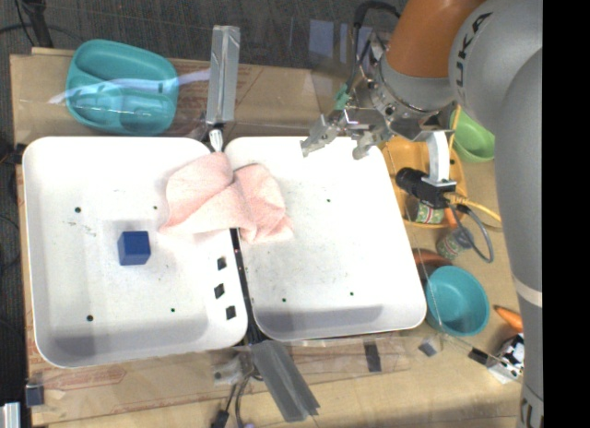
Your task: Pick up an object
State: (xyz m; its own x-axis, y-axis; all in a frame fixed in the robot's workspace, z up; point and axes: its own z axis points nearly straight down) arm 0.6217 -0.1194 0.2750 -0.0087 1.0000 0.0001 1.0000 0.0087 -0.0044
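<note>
A pink cloth [226, 197] lies crumpled across the divide between the two white bins, partly in each. A small blue cube [135, 247] rests on the floor of the left bin [55, 186]. My gripper [339, 141] hangs over the far edge of the right bin [369, 260], to the right of the cloth and apart from it. Its two fingers are spread, with nothing between them.
A teal plastic container [122, 86] sits on the bench behind the left bin. Right of the right bin are a teal bowl [458, 298], a green cup [475, 137], a yellow item [410, 154] and cables. The grey arm fills the upper right.
</note>
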